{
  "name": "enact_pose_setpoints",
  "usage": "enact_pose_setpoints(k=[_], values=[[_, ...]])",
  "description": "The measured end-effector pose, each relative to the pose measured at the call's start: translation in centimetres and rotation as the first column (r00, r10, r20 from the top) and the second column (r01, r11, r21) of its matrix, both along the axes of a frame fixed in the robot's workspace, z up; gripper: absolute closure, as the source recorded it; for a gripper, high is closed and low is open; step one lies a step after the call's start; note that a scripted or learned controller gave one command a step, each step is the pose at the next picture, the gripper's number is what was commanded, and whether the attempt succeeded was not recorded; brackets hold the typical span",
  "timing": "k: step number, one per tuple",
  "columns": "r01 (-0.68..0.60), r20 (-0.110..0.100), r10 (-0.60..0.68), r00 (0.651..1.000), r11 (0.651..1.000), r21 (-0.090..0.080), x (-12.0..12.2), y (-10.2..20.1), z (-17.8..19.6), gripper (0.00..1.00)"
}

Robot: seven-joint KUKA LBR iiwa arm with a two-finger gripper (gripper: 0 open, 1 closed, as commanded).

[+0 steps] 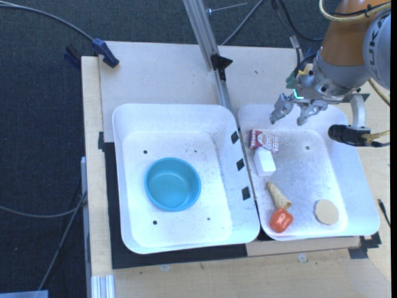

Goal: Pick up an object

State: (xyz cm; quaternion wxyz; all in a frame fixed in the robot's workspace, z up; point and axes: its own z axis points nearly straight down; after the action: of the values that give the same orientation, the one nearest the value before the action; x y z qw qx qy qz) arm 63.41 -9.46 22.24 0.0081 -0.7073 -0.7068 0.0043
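My gripper (293, 113) hangs over the far edge of the right bin (347, 166), fingers spread apart and nothing between them. Below and left of it lies a small red and white carton (263, 141), with a white block (266, 162) just in front of that. Nearer the front of the same bin lie a tan cone (279, 195), a red pepper-like piece (281, 220) and a round tan biscuit (326, 212). A blue bowl (173, 183) sits in the left bin (133, 135).
A slanted metal pole (205, 30) runs down to the gap between the bins. A blue clamp (105, 53) grips the bench's far left corner. A black cable connector (347, 133) sticks over the right bin's right rim.
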Motion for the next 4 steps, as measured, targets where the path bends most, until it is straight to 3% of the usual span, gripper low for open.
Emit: enact_pose_setpoints(k=[1,4], values=[[-0.001,0.008,0.001,1.0,1.0,0.0,0.2,0.0,0.4,0.0],[0.001,0.007,-0.001,1.0,1.0,-0.001,0.2,-0.7,-12.7,0.0]])
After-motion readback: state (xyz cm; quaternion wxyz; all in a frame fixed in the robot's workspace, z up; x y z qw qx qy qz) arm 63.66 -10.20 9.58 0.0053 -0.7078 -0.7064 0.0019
